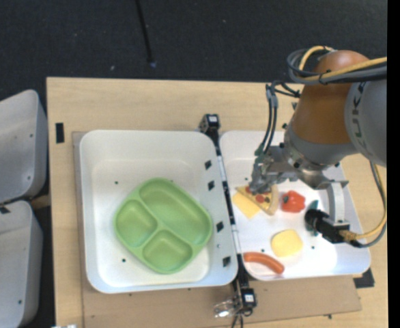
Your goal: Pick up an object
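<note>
Two bins (91, 183): green tray (162, 225), toy food (287, 242)

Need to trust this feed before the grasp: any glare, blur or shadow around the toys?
Camera view: soft overall, small toys lack detail; right bin white is bright, nearly washed out; arm shades the pincer area by the yellow wedge; green tray evenly lit.

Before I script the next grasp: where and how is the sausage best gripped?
Probably across the middle of the sausage, from straight above, pincer closing across its narrow width. It lies flat and long near the right bin's front edge, apart from the yellow piece.
</note>
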`<state>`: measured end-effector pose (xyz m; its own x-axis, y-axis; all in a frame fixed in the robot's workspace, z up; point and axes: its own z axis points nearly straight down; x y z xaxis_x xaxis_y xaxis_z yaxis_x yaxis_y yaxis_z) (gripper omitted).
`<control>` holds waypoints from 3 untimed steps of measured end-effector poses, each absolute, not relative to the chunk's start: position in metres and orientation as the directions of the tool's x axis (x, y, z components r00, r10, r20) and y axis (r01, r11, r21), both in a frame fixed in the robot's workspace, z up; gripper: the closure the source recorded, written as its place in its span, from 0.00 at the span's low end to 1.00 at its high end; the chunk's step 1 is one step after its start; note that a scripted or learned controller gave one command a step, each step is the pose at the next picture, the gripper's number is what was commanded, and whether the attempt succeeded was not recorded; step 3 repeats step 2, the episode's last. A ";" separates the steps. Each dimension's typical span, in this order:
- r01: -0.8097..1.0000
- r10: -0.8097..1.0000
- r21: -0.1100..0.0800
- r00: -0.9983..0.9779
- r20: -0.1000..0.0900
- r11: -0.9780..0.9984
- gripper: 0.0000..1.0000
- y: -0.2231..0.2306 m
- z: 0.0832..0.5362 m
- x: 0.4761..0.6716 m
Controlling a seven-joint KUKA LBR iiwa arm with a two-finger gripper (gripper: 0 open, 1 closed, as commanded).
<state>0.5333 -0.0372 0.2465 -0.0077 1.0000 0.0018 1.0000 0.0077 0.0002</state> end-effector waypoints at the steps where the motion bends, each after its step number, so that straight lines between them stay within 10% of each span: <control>1: 1.000 1.000 0.001 -0.007 0.001 0.007 1.00 0.009 0.242 0.551; 3: 1.000 1.000 0.001 -0.007 0.001 0.007 1.00 0.062 0.243 0.547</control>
